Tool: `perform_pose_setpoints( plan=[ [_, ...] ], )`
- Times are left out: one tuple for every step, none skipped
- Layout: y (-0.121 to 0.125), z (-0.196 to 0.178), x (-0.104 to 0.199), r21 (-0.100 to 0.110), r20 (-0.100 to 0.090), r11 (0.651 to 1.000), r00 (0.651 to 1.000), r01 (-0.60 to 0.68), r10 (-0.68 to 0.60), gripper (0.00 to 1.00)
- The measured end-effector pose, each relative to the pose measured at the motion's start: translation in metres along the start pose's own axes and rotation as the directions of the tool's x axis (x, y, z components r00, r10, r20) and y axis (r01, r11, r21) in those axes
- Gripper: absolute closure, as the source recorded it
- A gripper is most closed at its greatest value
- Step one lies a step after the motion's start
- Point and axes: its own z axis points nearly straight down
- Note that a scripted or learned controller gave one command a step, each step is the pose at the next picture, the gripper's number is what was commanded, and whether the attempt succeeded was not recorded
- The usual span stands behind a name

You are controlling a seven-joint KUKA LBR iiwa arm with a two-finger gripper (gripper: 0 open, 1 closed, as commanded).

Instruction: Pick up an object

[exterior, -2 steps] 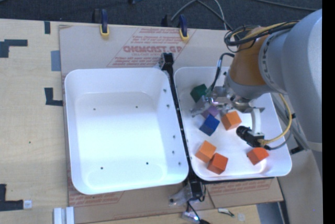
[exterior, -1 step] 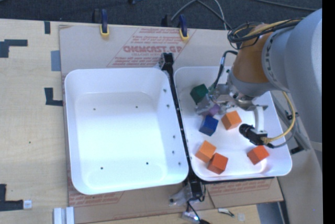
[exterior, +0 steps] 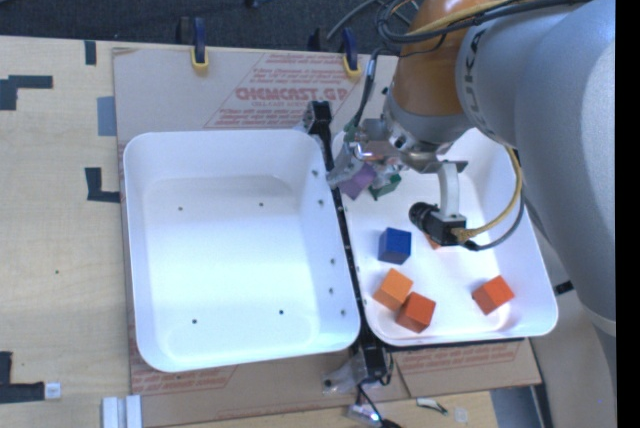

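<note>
jaws (exterior: 368, 166) sit low over the far left corner of the right bin, and a purple piece (exterior: 358, 182) with a bit of green (exterior: 387, 183) beside it lies right under them; whether they are clenched on it or released cannot be told from this angle. the grey arm (exterior: 540, 86) with its orange band (exterior: 445, 16) comes in from the right and covers much of that bin. the table (exterior: 60, 216) carries two white bins side by side: the left bin (exterior: 140, 216) and the right bin (exterior: 530, 316). in the right bin lie a blue block (exterior: 395, 245) near the middle, two orange blocks (exterior: 405, 300) touching each other toward the near edge, and another orange block (exterior: 492, 295) apart to their right.
</note>
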Motion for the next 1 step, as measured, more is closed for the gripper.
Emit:
perform_pose_setpoints(
  plan=[
    [0.0536, 0.0052, 0.0674, 0.007, 0.002, 1.0, 1.0, -0.004, 0.004, 1.0]
  ],
)
